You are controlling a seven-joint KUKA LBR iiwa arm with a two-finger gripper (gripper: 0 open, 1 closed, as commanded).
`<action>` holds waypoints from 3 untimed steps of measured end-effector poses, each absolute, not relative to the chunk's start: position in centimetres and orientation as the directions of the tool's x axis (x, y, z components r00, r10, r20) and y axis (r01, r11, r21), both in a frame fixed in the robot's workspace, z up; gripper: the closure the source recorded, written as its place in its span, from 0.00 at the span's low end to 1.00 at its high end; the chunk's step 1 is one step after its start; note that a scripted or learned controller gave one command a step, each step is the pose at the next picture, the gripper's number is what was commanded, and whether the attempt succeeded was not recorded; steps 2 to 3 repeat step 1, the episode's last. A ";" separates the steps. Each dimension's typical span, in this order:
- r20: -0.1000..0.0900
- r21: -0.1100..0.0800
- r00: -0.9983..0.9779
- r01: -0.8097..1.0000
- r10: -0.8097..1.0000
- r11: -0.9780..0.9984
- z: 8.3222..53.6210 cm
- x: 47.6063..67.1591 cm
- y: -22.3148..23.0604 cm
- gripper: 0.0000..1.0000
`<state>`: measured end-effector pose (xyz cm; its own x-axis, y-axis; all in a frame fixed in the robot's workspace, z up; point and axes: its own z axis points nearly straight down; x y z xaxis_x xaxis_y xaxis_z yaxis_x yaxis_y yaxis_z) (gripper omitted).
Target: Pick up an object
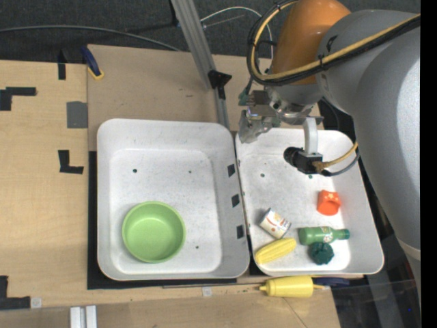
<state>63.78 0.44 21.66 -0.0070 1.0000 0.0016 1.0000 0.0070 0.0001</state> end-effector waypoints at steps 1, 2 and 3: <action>0.002 -0.003 -0.008 1.000 1.000 0.008 22.1 62.3 6.5 1.00; 0.002 -0.003 -0.008 1.000 1.000 0.008 22.1 62.3 6.5 1.00; 0.002 -0.003 -0.008 1.000 1.000 0.008 22.1 62.3 6.5 1.00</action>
